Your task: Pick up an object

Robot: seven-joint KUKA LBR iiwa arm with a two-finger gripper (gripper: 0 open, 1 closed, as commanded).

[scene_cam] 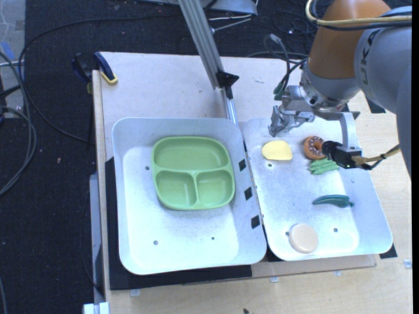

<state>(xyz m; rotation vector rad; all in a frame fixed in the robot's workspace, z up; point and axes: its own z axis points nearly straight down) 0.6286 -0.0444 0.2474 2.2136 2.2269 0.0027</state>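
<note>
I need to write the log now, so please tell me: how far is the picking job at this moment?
Nothing looks picked yet. The gripper hangs over the right bin, just above the yellow piece, which lies on the bin floor. Also lying there: the donut, two green pieces and a beige disc. Grasping and lifting remain.

Arm (366,51) cut off at right edge; right bin's (366,234) far rim behind gripper (283,126).
</note>
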